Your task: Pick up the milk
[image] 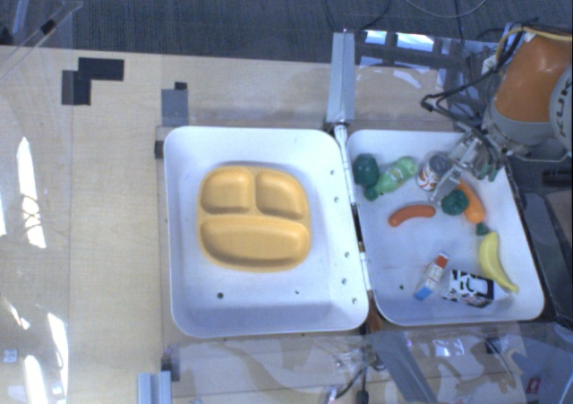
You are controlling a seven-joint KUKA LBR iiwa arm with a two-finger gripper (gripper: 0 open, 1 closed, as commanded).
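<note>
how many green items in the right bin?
3, maybe more hidden under the gripper. Dark green piece by the bin's left wall, light green bottle touching its right side, another dark green piece against the carrot.

Two bins (179,304), one tray (255,217), one banana (494,263)
</note>
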